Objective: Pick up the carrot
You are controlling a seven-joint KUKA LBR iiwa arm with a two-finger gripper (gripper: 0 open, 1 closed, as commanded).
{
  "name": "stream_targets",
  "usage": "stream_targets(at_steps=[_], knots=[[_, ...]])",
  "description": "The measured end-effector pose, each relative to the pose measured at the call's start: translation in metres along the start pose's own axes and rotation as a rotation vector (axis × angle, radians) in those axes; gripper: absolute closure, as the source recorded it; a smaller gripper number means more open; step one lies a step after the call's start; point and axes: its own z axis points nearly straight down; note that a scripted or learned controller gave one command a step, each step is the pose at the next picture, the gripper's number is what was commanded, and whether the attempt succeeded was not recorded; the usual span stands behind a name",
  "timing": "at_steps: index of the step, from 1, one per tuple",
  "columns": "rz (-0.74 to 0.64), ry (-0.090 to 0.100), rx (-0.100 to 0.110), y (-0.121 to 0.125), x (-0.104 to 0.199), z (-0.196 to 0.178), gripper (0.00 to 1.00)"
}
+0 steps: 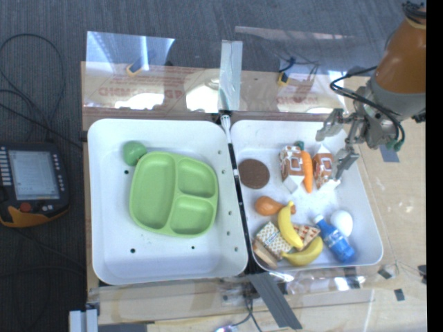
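Starting at the left, a green divided plate [174,203] is seen lying in the left bin [104,254], with a small green ball [134,151] touching its upper left corner; nothing there belongs to the task; further right, across the divider, the right bin [370,244] is crowded with toy food; a brown disc [254,173] is found near its left wall, a small orange fruit [266,205] below it, and a banana [297,237] is laid over a checkered item [271,238] toward the front, beside a blue bottle [336,241] and a white egg [341,222]; the carrot [306,169] is seen lying in the upper middle of the right bin, between two packaged items [291,163] and touching them, untouched and at rest; further right again, the hand [341,140] is held over the bin's upper right corner, near the carrot but apart from it, its fingers spread and nothing between them; the task is therefore judged barely begun: the approach is partly made, while the descent over the carrot, the closing on it and the lift are all left to be done; the tight packing beside the carrot is judged likely to hinder the grasp.
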Motion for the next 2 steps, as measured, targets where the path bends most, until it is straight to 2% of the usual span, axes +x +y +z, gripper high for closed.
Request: stream_targets(at_steps=[1, 2], knots=[[-0.094, -0.039, 0.012, 0.005, -0.013, 0.109, 0.0], [-0.073, -0.039, 0.004, -0.01, -0.032, 0.121, 0.0]])
